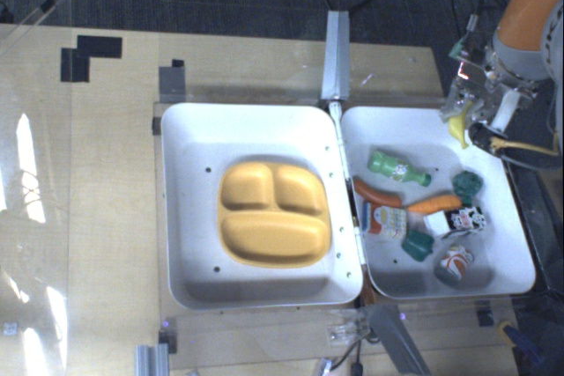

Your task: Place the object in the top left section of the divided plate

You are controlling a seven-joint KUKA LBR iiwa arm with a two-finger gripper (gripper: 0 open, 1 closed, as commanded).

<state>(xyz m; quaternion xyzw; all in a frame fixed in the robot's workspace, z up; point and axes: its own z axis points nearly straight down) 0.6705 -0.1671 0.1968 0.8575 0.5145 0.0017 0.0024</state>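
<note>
Over the right bin's far right corner: you find the gripper hanging off the grey arm with its orange band, which comes in from the right edge.
Fingers: they point down toward the bin rim, and a small yellow object sits at their tips. You cannot tell whether they are apart, together or clamped on it, nor whether the yellow piece is gripped or only lies against the bin wall behind them.
Task thing: the yellow object shows at the upper right rim of the right bin, well apart from the plate.
Divided plate: yellow, lying flat in the middle of the left bin. You see 3 sections, 2 small ones at the top and 1 long one below.
Top left section: nothing lies in it.
Right bin contents: a green bottle lies on its side near the upper middle; an orange carrot lies slanted at the centre; a red sausage-like piece lies near the left wall, touching a red and white packet; a dark teal piece sits just above the carrot's right end; a teal cube sits below the packet; a black and white toy is just beside the carrot; a round red and white item lies near the front.
Bench: 2 bins side by side, touching along a metal rail.
</note>
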